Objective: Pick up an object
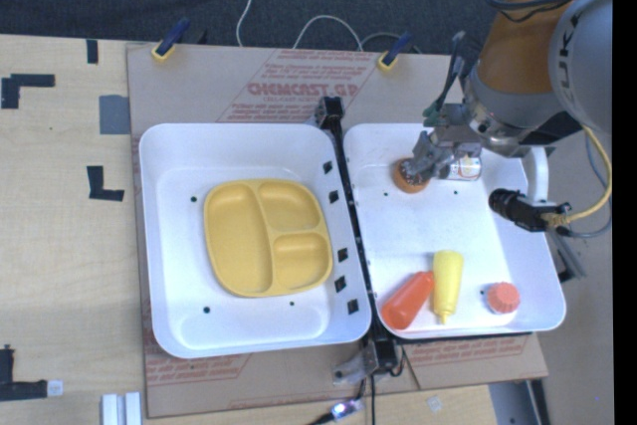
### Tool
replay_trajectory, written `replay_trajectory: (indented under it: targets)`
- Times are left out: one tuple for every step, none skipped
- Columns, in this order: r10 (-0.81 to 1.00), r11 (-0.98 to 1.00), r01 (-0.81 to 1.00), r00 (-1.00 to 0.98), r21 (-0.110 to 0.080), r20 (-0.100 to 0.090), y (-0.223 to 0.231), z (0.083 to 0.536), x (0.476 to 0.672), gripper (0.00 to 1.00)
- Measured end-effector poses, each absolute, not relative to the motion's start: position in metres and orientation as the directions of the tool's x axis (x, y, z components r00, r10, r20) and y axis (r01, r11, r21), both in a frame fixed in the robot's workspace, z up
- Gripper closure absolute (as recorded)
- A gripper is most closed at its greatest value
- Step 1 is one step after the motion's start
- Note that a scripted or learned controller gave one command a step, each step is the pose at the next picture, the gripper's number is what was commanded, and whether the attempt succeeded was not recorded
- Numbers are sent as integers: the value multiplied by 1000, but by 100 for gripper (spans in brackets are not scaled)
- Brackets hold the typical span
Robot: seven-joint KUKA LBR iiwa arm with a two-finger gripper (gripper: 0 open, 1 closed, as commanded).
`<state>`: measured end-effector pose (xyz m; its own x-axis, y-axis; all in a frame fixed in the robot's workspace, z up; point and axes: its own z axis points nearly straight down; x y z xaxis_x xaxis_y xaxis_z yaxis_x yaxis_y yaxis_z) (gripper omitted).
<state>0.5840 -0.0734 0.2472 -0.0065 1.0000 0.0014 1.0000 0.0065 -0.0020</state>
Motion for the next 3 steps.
replay_trajectory:
  targets:
    - [1000,6,1000,-6,-2,1,-26,240,593,100]
    - [1000,7,1000,-7,-2,1,32,233,601,100]
    - [1000,8,1000,-8,-1,2,88,239,593,100]
